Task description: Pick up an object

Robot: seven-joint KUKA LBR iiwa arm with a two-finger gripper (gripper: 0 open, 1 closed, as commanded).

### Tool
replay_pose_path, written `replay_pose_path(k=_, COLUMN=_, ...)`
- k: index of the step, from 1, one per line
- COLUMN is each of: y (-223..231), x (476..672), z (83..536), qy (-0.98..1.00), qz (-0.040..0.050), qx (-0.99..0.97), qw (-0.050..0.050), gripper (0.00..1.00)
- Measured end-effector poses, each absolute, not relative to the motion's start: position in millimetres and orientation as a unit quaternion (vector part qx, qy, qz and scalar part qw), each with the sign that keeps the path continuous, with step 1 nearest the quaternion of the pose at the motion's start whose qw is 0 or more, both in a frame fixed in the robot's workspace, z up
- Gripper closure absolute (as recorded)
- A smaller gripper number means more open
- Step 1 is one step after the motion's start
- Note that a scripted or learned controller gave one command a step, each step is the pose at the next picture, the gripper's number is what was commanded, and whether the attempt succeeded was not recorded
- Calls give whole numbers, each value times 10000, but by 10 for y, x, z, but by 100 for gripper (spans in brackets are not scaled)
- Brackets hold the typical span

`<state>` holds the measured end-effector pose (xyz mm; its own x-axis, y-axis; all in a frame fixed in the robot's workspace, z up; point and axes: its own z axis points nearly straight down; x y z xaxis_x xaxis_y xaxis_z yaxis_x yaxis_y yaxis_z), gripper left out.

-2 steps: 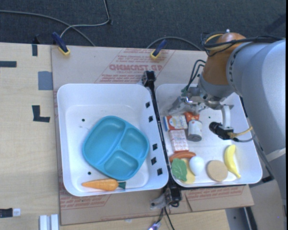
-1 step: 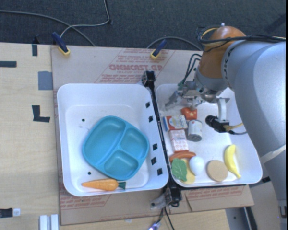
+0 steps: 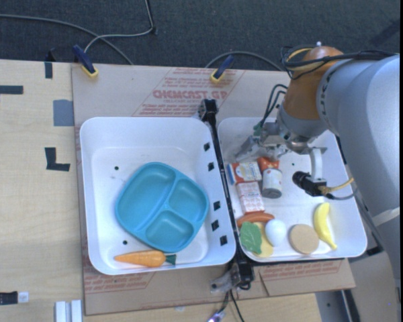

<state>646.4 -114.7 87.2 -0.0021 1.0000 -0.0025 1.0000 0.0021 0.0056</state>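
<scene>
End effector (image 3: 258, 143) low in the right bin (image 3: 352, 247), at that bin's far left part, just above a small can (image 3: 272, 181) — whether it is open or closed cannot be told from this slanted view, and nothing is seen gripped. Candidate objects, placed from the can: a red-and-white packet (image 3: 248, 194) just to its left; a sausage (image 3: 255, 217), lettuce (image 3: 251, 237) and egg (image 3: 276, 232) nearer the camera; a round cookie (image 3: 303, 239) and banana (image 3: 324, 225) toward the near right. Judged step: closing on the can. To do it well, centre over the can, descend straight — avoid snagging the touching packet — and lift only once contact is firm.
</scene>
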Motion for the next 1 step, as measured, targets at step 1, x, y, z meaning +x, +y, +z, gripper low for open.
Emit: replay_pose_path(k=1, y=-1542, x=6246, z=1071, qy=7072, qz=-7, qx=7070, qw=3, gripper=0)
